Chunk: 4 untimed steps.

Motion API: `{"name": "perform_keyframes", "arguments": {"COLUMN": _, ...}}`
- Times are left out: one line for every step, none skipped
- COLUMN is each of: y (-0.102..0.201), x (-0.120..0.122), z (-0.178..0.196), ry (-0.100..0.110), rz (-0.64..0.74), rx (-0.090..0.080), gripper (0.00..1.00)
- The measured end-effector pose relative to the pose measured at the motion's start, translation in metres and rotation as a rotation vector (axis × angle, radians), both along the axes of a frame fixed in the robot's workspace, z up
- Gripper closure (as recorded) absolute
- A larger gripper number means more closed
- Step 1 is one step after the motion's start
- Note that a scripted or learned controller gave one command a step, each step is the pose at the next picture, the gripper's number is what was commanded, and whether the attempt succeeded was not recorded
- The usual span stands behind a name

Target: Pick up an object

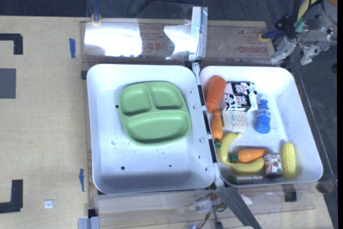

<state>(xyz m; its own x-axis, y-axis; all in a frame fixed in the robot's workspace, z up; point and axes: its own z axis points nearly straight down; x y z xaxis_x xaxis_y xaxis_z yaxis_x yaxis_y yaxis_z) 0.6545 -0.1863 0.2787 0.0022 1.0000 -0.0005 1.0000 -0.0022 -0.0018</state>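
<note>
Claw (296, 54) state unclear, above right bin's (300, 95) far corner; blue bottle (262, 117) nearest, apart.

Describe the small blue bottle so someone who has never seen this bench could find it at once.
Look in the right white bin, the crowded one. Along its right-hand side, above the corn cob and beside the patterned carton, lies the blue bottle. It is the only blue item among orange, yellow and white neighbours.
</note>
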Motion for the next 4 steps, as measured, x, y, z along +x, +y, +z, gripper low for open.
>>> {"name": "perform_keyframes", "arguments": {"y": -0.013, "x": 0.005, "z": 0.103, "ry": -0.003, "rz": 0.017, "rx": -0.002, "gripper": 0.00}}
{"name": "perform_keyframes", "arguments": {"y": -0.038, "x": -0.011, "z": 0.125, "ry": -0.004, "rz": 0.028, "rx": -0.003, "gripper": 0.00}}
{"name": "perform_keyframes", "arguments": {"y": -0.038, "x": -0.062, "z": -0.038, "ry": -0.001, "rz": 0.106, "rx": 0.000, "gripper": 0.00}}
{"name": "perform_keyframes", "arguments": {"y": -0.036, "x": -0.034, "z": -0.128, "ry": -0.001, "rz": 0.220, "rx": 0.001, "gripper": 0.00}}
